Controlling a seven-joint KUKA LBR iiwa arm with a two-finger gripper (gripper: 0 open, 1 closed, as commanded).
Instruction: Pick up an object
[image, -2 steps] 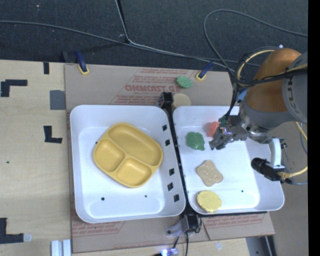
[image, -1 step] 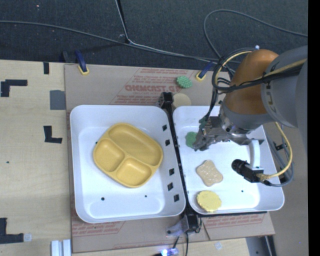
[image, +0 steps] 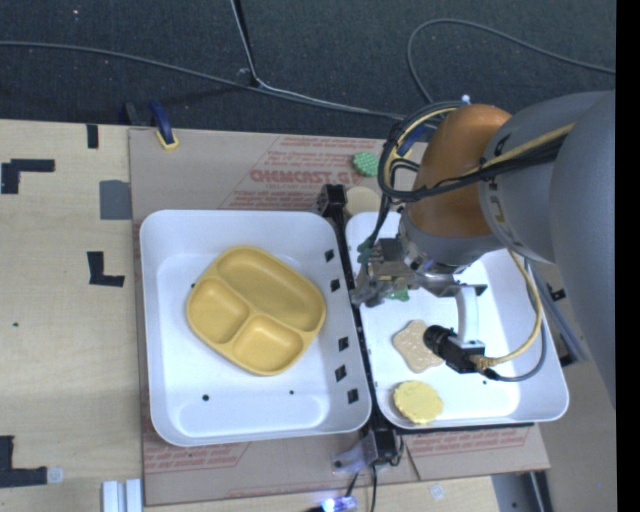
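- Nearest the camera, right bin (image: 540, 405): round yellow piece (image: 417, 401) lying flat near the front wall, free, nothing on it.
- Just behind it: pale tan cracker-like piece (image: 411, 343), flat on the bin floor, close to the divider side. A black fitting on the arm's hose sits right beside it, may be touching its edge; can't tell.
- Gripper (image: 385, 285) further back, low in the right bin next to the wall shared with the left bin (image: 160, 300). A bit of green shows at its tip, too small to identify.
- Fingers: hidden under the wrist body, can't tell whether they're spread or closed, so no grasp confirmed.
- Left bin: yellow sectioned tray (image: 256, 309), tilted diagonal, well away from the gripper.
- Farthest: green item (image: 366, 163) on the cardboard behind the bins, outside both.
- Step, my read: reach/descent phase in the right bin, nothing lifted yet.
- Next move needs: confirm what's under the tip; if nothing, re-aim at the tan or yellow piece. Both lie flat and thin, so go low, close squarely, mind the wall.
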